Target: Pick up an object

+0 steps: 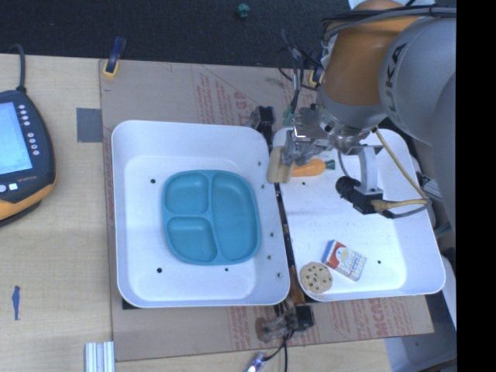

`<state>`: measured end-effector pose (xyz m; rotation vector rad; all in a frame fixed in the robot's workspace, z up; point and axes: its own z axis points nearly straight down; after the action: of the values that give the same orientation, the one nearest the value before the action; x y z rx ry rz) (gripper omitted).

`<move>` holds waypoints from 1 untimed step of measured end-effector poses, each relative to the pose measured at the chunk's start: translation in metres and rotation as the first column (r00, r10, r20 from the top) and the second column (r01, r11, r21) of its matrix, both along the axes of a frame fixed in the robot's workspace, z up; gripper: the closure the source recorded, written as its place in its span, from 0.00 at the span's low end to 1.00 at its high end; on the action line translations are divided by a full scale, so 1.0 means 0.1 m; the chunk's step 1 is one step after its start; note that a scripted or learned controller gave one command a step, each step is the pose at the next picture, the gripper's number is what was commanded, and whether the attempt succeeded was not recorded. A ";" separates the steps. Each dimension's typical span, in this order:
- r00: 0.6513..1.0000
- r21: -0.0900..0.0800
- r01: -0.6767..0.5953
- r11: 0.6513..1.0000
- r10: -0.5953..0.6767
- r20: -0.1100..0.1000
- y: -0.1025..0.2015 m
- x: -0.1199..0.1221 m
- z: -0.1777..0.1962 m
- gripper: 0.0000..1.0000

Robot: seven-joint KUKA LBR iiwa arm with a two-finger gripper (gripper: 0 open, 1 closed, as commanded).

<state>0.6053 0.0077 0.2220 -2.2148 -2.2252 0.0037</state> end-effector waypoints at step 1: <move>1.000 -0.002 0.001 1.000 -0.001 -0.003 -0.72 0.04 -0.31 1.00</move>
<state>0.6092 -0.0647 0.1912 -2.2160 -2.2233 0.0091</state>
